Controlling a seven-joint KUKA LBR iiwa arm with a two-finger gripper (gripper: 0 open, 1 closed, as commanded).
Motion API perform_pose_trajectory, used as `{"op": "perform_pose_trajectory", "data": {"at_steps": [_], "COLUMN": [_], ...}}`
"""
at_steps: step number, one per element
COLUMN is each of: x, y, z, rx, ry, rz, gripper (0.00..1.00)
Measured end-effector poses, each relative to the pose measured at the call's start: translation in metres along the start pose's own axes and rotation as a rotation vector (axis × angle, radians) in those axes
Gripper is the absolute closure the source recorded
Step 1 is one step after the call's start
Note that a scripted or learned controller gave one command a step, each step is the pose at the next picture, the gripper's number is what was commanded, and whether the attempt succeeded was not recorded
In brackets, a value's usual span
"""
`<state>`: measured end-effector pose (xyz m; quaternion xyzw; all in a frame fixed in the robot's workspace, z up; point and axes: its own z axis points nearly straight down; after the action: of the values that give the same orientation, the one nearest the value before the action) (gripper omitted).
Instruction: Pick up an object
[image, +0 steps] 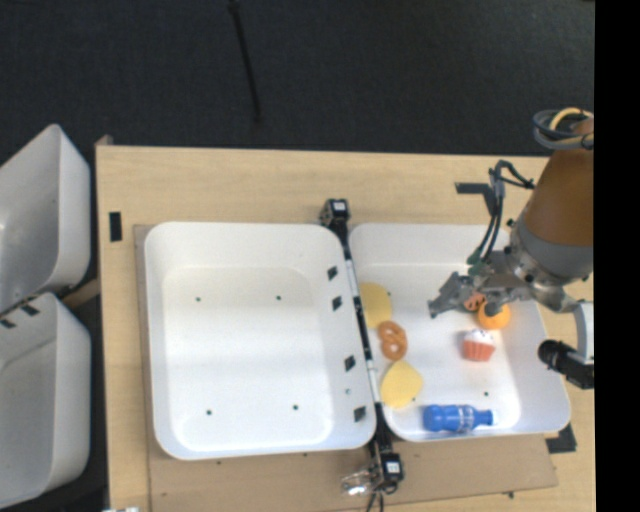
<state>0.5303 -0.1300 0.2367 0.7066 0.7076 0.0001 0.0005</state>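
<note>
The right bin (430, 234) holds several small objects. An orange round piece (495, 318) lies at its right side, with a pink and white cupcake (480, 346) just below it. A brown pretzel (392, 340) lies near the bin's left wall, between a pale yellow slice (374, 300) and a yellow lump (401, 384). A blue bottle (455, 418) lies on its side along the front wall. My gripper (468, 297) hangs low in the right bin, just up and left of the orange piece, and its dark body covers part of that piece.
The left bin (240, 340) sits beside the right one, with a black-clipped divider (350, 320) between them. A cable (492, 215) runs along the arm above the back wall. White casings (40, 300) stand off the bench's left edge.
</note>
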Motion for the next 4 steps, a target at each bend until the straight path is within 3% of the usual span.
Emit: {"op": "perform_pose_trajectory", "data": {"at_steps": [1,2,3,4], "x": [0.032,0.03,0.033,0.026], "y": [0.045,-0.014,0.062,-0.002], "z": [0.099,0.138,0.135,0.136], "rx": [0.006,0.008,-0.006,0.006], "ry": [0.002,0.002,-0.001,0.0], "rz": [-0.003,0.003,-0.003,0.004], "gripper": [0.0,0.0,0.0,0.0]}}
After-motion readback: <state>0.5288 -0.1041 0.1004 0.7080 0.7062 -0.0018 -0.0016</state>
